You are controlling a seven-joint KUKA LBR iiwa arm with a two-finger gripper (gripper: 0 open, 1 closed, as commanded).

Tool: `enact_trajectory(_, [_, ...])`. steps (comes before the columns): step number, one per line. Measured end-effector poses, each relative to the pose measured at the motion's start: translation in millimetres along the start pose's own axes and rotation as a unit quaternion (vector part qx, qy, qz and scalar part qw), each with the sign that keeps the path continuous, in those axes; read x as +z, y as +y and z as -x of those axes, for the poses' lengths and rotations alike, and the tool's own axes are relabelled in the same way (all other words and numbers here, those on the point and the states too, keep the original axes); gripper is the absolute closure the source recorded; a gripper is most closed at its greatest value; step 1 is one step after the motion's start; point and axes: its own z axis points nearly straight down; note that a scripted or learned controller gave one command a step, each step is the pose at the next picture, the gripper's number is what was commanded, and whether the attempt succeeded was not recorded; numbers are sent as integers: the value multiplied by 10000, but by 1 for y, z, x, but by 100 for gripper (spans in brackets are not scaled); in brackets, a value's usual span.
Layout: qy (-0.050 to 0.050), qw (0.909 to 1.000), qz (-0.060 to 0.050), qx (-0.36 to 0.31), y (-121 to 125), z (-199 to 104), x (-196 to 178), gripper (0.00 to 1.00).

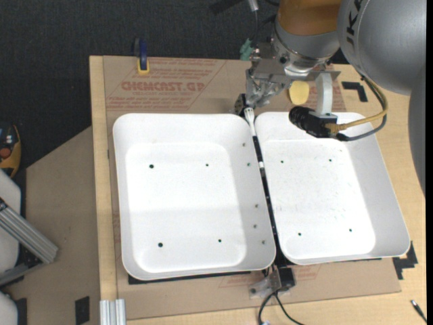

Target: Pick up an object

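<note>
While I scan the bench from the left, I log: small blue clamp (142,48) on the brown cardboard sheet (196,103); shallow white plastic left bin (128,181); gripper (259,97) over the bins' far shared corner, spread or pressed I cannot tell; pale yellow rounded lump (298,91) just right of it, beyond the far rim of the matching right bin (382,202).

Two shallow white bins (183,202)
</note>
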Motion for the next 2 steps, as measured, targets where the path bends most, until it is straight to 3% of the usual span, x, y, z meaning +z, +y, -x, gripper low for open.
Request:
enact_trajectory(1, [3,10000,-36,0,-35,11,-15,100])
enact_trajectory(2, [0,10000,-39,-9,-85,15,-50,100])
